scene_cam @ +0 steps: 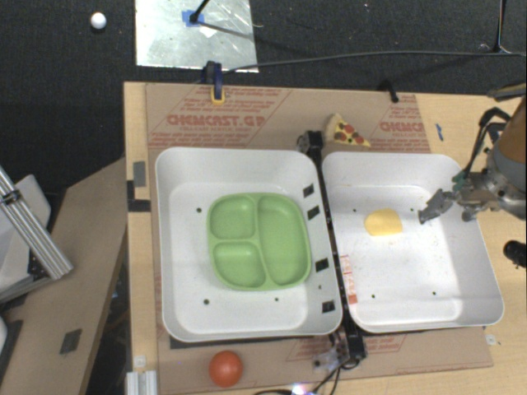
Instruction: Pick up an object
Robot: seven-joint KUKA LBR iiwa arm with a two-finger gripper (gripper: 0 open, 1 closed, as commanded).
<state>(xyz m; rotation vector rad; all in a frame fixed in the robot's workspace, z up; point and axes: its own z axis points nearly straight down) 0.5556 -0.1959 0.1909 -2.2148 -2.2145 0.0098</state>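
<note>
- Plainly, the jaws (434, 208) hang over the right white bin (461, 303), near a small rounded yellow object (384, 222); whether they are apart cannot be told.
- A smooth green three-compartment plate (258, 241) lies in the left white bin (185, 303).
- A pizza-slice toy (346, 132) and an orange ball (226, 368) rest on the cardboard-covered counter (247, 118).

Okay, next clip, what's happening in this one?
A robot arm reaches in from the right over the right bin, its hand low and just right of a small yellow object lying there. The two look close but apart; nothing is lifted. The left bin holds a green divided tray. An orange ball and a pizza-slice toy lie outside the bins.
</note>
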